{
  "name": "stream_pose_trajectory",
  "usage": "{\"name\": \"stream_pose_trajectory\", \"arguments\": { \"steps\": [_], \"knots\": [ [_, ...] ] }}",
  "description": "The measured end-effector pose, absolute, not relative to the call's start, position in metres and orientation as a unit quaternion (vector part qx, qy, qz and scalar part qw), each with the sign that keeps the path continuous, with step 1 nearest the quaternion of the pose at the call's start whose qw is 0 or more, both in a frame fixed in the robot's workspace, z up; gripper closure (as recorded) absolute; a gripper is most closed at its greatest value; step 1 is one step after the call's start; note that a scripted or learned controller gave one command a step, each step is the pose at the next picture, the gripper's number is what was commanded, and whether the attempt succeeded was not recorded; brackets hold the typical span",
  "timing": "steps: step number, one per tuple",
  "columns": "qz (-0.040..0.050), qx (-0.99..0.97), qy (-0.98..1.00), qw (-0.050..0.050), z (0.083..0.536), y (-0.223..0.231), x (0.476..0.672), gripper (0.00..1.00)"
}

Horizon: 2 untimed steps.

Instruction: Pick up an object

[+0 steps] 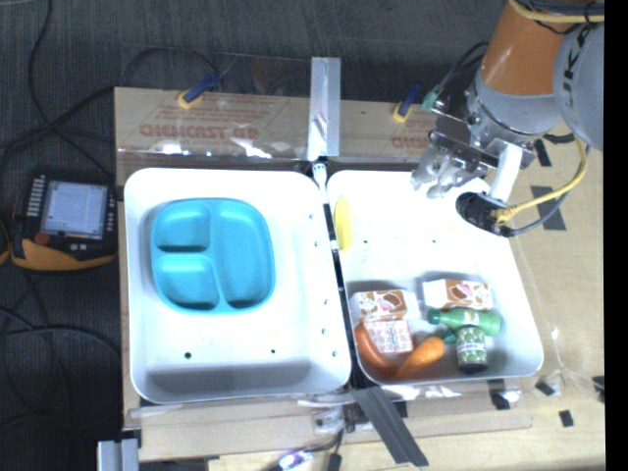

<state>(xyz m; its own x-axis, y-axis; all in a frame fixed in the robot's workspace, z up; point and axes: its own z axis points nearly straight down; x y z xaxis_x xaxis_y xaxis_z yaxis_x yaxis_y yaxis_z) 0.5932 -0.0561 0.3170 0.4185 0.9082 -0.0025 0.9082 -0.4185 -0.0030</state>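
Nothing picked yet: gripper (439,176) is hovered over the right bin's (412,226) far edge, fingers slightly spread, nothing held. Nearest candidate, a banana (342,220), is seen against the bin's left wall, long axis running near-to-far. Descent, grasp and lift are all left

Even, fairly bright overhead light falls on the bench, and the two white bins (137,292) read as nearly overexposed, with little surface detail. The clear plastic sheet (221,130) at the far edge of the bench shows patchy white glare. Shadows are soft and short, gathering along the bins' inner walls and under the blue divided tray (211,253). The dark carpet (59,57) around the bench is dim and grainy. The whole picture is slightly soft; labels on the small food packages (383,320) stay illegible.
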Motion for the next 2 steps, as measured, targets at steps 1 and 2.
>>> {"name": "stream_pose_trajectory", "arguments": {
  "steps": [1,2],
  "knots": [
    [0.0019,-0.789,-0.614,0.000,0.226,-0.087,0.621,1.00],
    [0.0015,-0.801,-0.599,0.000,0.305,-0.098,0.585,1.00]
  ]
}}
